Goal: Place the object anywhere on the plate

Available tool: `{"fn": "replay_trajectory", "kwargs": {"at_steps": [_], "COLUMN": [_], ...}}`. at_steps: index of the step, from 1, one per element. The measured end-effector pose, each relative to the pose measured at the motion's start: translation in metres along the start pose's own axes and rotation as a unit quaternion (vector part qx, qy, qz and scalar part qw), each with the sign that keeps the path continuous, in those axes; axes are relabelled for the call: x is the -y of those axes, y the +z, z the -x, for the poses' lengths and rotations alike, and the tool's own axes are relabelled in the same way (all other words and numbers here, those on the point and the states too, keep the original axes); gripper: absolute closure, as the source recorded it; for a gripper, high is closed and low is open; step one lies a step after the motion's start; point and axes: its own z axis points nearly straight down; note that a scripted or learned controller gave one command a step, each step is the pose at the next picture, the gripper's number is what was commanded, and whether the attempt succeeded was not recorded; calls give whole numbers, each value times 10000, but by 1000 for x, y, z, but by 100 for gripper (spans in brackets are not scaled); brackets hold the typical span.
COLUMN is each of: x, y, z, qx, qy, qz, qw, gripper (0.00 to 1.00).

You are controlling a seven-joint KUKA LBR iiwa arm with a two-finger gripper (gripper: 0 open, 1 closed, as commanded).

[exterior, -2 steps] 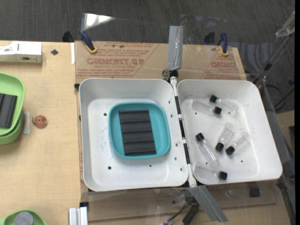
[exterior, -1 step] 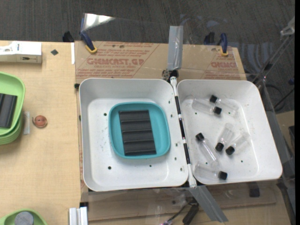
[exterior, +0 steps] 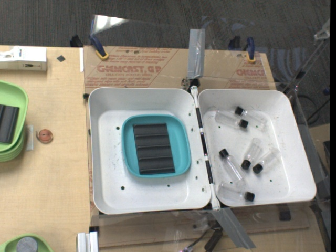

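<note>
Camera view: teal plate (exterior: pixel 181 140) carrying a black ridged insert (exterior: pixel 153 147) in left bin (exterior: pixel 105 156); clear black-capped vials (exterior: pixel 236 161) scattered in right bin (exterior: pixel 294 140). My end effector state: can't tell.

Two shallow white bins sit side by side on a cardboard sheet (exterior: pixel 157 67) over the wooden worktop (exterior: pixel 47 193). The left bin (exterior: pixel 105 182) holds a teal plate (exterior: pixel 128 140) with rounded corners, and a dark ribbed rectangular insert (exterior: pixel 153 148) lies in the plate's middle. The right bin (exterior: pixel 294 182) holds several clear plastic vials with black caps, scattered and lying on their sides: two near the top (exterior: pixel 231 118), a cluster at mid-right (exterior: pixel 257 156), one slanted at centre (exterior: pixel 229 163) and one near the bottom edge (exterior: pixel 239 193). At the far left stands a green tray (exterior: pixel 16 96), with a small round orange piece (exterior: pixel 44 136) just beside it. A white box (exterior: pixel 23 58) lies at the worktop's top left.
</note>
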Motion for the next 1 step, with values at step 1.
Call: {"fn": "replay_trajectory", "kwargs": {"at_steps": [1], "x": [16], "y": [161], "z": [0], "qx": [-5], "qy": [267], "qz": [-1], "qw": [9996], "gripper": [0]}}
